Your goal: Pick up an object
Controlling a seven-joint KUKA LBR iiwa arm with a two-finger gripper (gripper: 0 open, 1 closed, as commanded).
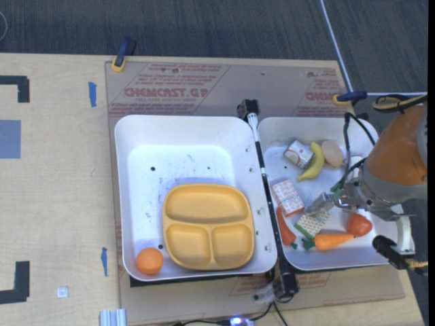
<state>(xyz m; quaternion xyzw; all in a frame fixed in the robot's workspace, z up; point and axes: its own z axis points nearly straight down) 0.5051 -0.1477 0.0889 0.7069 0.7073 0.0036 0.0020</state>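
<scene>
Nothing looks lifted yet: the pincer (331,200), its opening impossible to tell, hangs low in the right bin (272,131) near the carrot (332,240).

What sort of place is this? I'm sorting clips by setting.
Probably a robotics lab bench for pick-up trials: two white bins clamped onto a board, toy food like a banana and carrot, and a robot arm reaching in.

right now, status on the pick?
End effector low in right bin, nothing seen held. Carrot and tomato beside it. Banana farther back.
</scene>
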